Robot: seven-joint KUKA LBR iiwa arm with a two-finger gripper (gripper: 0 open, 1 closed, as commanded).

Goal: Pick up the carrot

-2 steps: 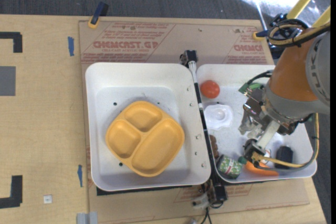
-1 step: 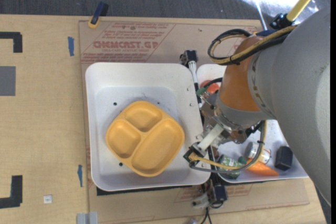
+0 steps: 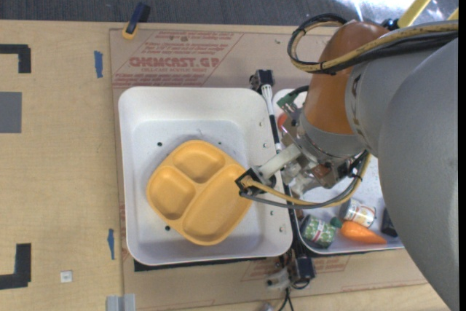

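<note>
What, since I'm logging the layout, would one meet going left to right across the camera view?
Blue tape → yellow plate → green item → carrot. The small can by the carrot is left out, since the two overlap.

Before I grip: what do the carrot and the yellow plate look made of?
Carrot: probably a plastic toy. It is smooth and an even orange with a faint sheen, but little of it shows, so I am unsure. Plate: moulded plastic, matte yellow, with soft, rounded compartment walls.
</note>
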